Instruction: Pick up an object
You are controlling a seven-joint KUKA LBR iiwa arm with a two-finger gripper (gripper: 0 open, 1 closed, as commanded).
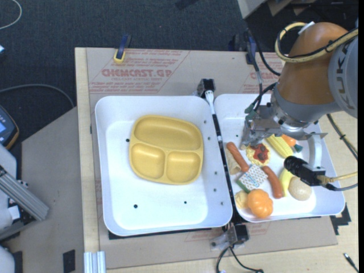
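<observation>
While the arm hangs low over the right bin, this is what shows:

Toy food: a heap of small plastic play food lies in the right white bin (227,108), all close together.
Orange fruit: a round orange plastic fruit (260,202) sits at the near edge of the heap.
Sausages: one long red-brown toy sausage (237,156) lies on the left of the heap, and another red-brown toy sausage (274,182) lies near the middle.
Corn: a yellow toy corn cob (280,146) lies just under the arm's wrist.
Checked piece: a small flat green and white checked toy (253,178) lies between the two sausages.
Pale egg: a pale round toy like an egg (300,190) sits at the right of the heap.
Arm: the grey arm with the big orange band (310,61) reaches in from the right and points down.
Gripper: the dark metal gripper (254,136) is down in the far part of the right bin, just above a small red toy (261,152).
Fingers: I cannot tell if they are apart or closed.
Left bin: the other white bin (108,152) holds a yellow plastic plate with three sections (166,149).
</observation>
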